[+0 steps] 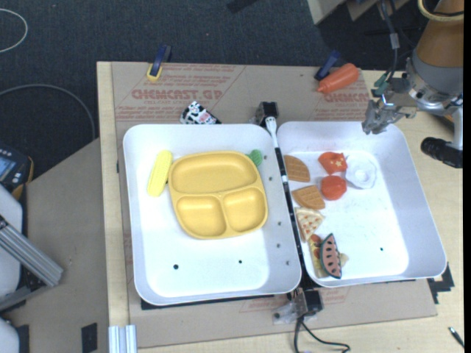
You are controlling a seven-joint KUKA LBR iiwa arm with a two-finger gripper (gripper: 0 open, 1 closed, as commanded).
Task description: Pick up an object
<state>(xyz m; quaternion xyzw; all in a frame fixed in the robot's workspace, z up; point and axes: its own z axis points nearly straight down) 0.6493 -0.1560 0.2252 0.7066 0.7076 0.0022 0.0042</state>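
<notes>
Tomato (333,161): small, light, rigid plastic, slick; pinch across middle.
Gripper (374,126): above right bin's (412,219) far edge; jaw state: cannot tell.

The claw (377,121) hangs over the far rim of the right bin (412,219), nothing visible between its fingers. Below it lie two tomatoes (333,162) (333,187), a white cup (361,174), bread pieces (297,169), a pizza slice (309,220) and a watermelon slice (329,255) — all apart from it. The left bin (147,263) carries a yellow divided plate (216,193) with a corn cob (158,173) just beside it.
</notes>
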